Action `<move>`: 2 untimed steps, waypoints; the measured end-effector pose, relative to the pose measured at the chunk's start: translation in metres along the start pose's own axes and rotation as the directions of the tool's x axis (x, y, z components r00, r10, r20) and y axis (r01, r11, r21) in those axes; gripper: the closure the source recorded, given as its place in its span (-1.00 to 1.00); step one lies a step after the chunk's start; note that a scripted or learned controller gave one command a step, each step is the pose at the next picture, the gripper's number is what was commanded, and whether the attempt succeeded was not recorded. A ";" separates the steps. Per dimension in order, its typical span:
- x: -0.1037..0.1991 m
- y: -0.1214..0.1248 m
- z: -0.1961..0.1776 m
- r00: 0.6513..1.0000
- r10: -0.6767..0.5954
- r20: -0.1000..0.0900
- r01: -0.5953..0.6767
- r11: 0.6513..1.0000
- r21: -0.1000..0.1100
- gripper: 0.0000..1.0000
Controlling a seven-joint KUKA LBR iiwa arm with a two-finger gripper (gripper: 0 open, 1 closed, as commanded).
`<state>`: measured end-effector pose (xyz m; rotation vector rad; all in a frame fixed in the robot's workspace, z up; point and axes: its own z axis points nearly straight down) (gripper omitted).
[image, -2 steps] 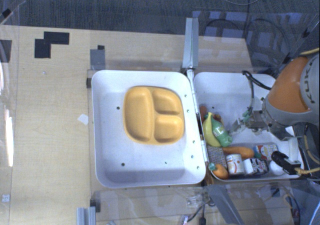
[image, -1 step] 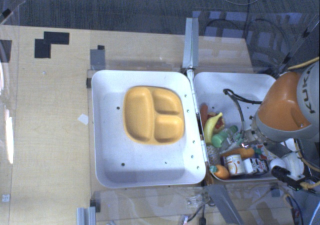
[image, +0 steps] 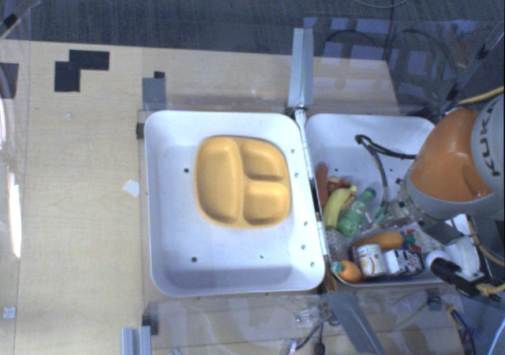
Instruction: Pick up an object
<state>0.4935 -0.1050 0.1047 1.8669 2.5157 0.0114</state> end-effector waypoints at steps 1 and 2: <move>0.000 0.000 0.000 1.000 0.000 0.000 0.000 1.000 0.000 -1.00; -0.041 0.080 -0.036 0.992 0.129 0.001 -0.129 0.992 0.005 -1.00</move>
